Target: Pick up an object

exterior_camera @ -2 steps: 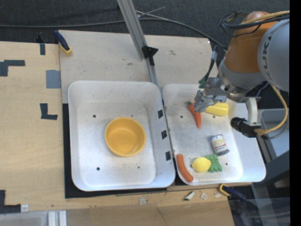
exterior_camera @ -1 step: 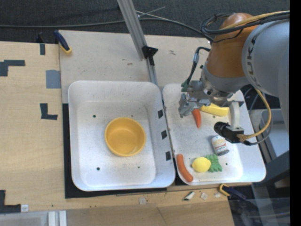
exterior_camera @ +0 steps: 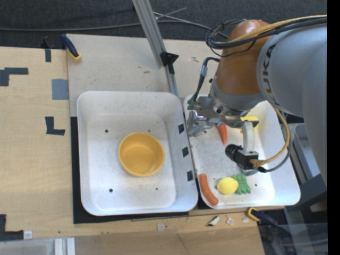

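Two shallow white bins side by side at mid-frame. In the left bin, near its centre, a yellow bowl, upright and alone. In the right bin, along the lower edge, a red sausage lying aslant at the lower left corner, then a yellow lemon just beside it, touching a green toy to its right. Higher up, a small orange carrot, well apart from those three. Reaching in from the upper right, the grey arm. At its end the gripper, low over the right bin's upper left corner, near the carrot. Released or clenched: cannot tell. Nothing visibly grasped.
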